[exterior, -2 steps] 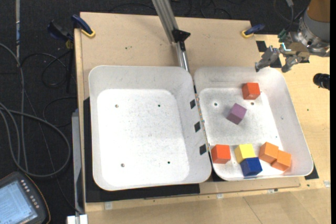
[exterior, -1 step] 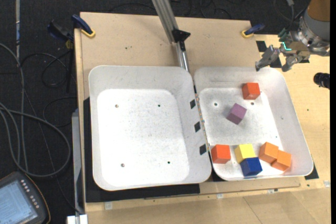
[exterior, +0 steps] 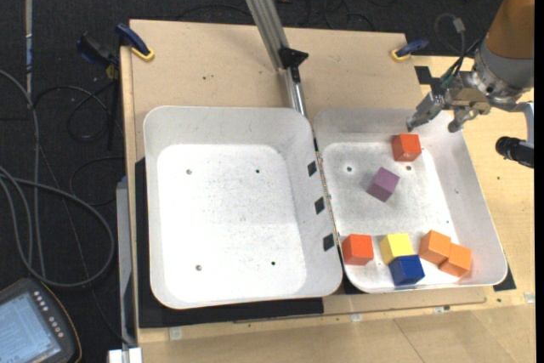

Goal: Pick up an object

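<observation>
Overhead slanted view of a single-arm picking bench. The two-finger metal gripper [exterior: 441, 113] hangs over the far rim of the right-hand shallow white plastic bin [exterior: 476, 208], its fingers spread apart with nothing between them. The nearest candidate for the pick, a small orange cube [exterior: 407, 147], rests on the bin floor at about 7 o'clock from the gripper, near it but apart from it. The cube is roughly equal-sided, so it offers no marked long axis; its faces sit slightly turned against the bin walls.

A small purple cube [exterior: 383, 184] lies further along the same 7 o'clock line, toward the bin's centre. Along the near wall, at roughly 6 o'clock from the gripper and well apart from it, a cluster is gathered: a red-orange cube [exterior: 358, 248], a yellow cube [exterior: 395, 246] touching a blue cube [exterior: 407, 269], and two orange blocks [exterior: 447, 252] pressed together at the corner.

The left-hand shallow white plastic bin [exterior: 170, 132] lies at 9 o'clock. As judged, the coming move turns on a short shift down and toward 7 o'clock to bracket the small orange cube. No brand, label or legible writing can be made out.
</observation>
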Robot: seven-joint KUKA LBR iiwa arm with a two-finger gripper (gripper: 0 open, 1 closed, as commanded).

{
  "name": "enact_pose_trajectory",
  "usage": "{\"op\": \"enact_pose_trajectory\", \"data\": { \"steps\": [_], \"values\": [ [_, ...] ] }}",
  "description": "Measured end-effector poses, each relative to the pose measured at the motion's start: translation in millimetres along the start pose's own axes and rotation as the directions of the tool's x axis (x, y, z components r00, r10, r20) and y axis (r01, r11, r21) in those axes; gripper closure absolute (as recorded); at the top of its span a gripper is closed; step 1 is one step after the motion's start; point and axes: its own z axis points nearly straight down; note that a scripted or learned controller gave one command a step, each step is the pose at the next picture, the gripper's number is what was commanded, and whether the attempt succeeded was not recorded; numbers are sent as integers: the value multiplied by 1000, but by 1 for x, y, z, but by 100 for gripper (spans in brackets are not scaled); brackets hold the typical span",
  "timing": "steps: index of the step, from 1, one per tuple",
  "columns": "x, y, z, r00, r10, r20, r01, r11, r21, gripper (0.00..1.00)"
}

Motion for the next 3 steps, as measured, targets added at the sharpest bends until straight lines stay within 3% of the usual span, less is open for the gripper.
{"op": "enact_pose_trajectory", "data": {
  "steps": [2, 3],
  "values": [
    [10, -4, 100, 1000, -4, -1, 4, 1000, 1, 0],
    [10, -2, 85, 1000, -4, 1, 4, 1000, -6, 100]
  ]
}}
